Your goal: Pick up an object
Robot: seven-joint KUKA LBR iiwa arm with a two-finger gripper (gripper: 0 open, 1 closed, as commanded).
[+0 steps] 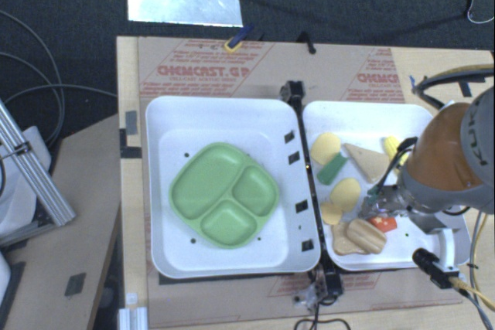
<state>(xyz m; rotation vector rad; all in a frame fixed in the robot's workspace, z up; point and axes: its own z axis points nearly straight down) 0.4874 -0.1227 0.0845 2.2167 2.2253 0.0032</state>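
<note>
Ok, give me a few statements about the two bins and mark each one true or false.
1. The green plate lies in the left bin. True.
2. The plate has three compartments. True.
3. The right bin holds a blue cup. False: it holds toy food, such as a tan wedge, yellow rounds and a bread-like piece.
4. The arm reaches over the left bin. False: it is over the right bin, near a red piece.
5. A small green piece lies in the right bin. True.
</note>
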